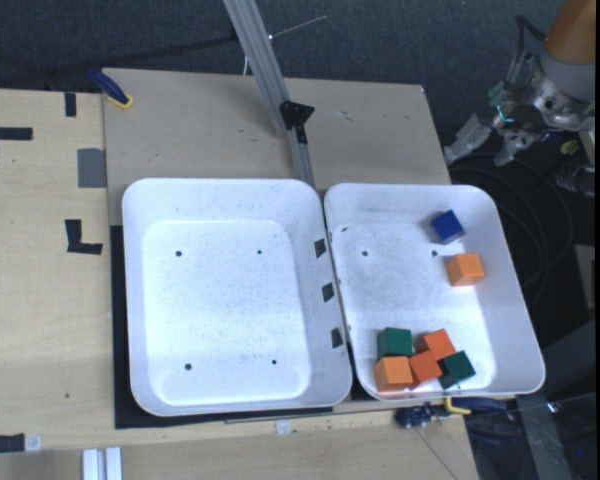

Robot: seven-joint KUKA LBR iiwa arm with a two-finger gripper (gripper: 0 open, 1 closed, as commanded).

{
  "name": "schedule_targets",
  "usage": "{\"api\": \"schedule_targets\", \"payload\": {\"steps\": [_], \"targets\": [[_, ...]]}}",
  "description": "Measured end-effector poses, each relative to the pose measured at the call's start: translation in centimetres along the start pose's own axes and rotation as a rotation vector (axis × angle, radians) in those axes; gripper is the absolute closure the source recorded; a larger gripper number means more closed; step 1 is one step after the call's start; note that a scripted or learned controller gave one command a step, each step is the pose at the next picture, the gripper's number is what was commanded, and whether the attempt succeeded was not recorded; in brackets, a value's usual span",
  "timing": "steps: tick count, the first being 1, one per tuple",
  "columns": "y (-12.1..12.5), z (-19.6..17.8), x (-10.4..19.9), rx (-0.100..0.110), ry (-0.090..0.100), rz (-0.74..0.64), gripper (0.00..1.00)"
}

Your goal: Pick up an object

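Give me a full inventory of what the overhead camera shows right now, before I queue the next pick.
Left bin: one, white, left half of bench.
Right bin: one, white, beside the left bin, holding all the blocks.
Blue block: one, upper right of right bin.
Lone orange block: one, just below the blue block.
Clustered orange blocks: three, near front edge of right bin.
Green blocks: two, dark green, in the same cluster.
Metal pole: one, grey, slanting behind the bins.
Arm: one, orange band, top right.
Claw: one, off the bench, above the right bin's far corner.
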State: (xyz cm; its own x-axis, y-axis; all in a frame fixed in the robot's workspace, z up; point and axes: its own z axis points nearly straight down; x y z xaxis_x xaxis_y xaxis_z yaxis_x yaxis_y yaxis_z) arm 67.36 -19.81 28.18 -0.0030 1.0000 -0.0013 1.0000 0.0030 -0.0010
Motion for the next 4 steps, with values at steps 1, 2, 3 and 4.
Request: {"api": "schedule_targets", "payload": {"steps": [1,2,3,4], "targets": [[0.0,0.0,0.0,0.001,-0.001,0.001,0.00],[-0.9,5.9,0.5,0.006,0.001,0.001,0.00],[-0.4,11.7,1.4,0.006,0.001,0.001,0.00],[-0.4,17.0,0.8,-0.014,-0.004,-0.001,0.00]]}}
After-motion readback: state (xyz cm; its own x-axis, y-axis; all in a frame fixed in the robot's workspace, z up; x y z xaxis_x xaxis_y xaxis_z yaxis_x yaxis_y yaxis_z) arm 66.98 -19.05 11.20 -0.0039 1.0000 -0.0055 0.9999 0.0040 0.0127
